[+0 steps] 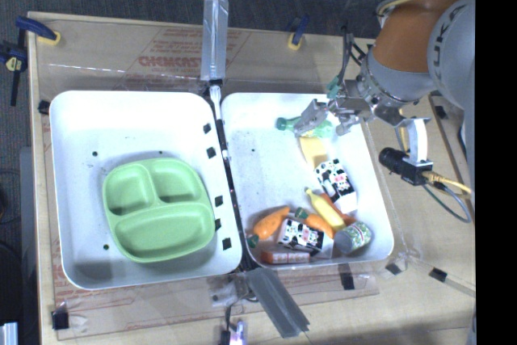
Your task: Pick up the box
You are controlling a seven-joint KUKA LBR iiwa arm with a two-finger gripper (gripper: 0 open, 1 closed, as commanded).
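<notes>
Seen from above at a slant: a wooden desk (420, 287) carrying two shallow white bins side by side, touching along a dark central seam.

In the left bin (73, 174): one green divided plate (159, 208) with three compartments, lying flat toward the near side. Nothing else counted there.

In the right bin (258, 166): a cluster of small things toward the near right corner. Two cow-patterned boxes, black and white: one box (334, 178) near the right wall, roughly mid-bin, tilted; a second cow-patterned box (300, 236) lower, lying among the pile. One orange carrot (269, 223) just left of that second box. One yellow banana-like piece (325, 210) between the two boxes. One yellow wedge (313, 148) above the upper box. One grey-green can (353, 237) at the right end of the pile. One red-brown item along the near wall, partly hidden, kind unclear.

Reaching in from the right: one grey arm (452, 36) with an orange band above the wrist. Pincer (323, 119) low over the far part of the right bin, fingers spread, with a small green object (284, 124) just beside the left fingertip; contact unclear. Nothing visibly pinched between the fingers. Upper box below the pincer, apart from it.

Along the far desk edge: three blue-and-yellow clamps, two at the left corner and one near the middle.
</notes>
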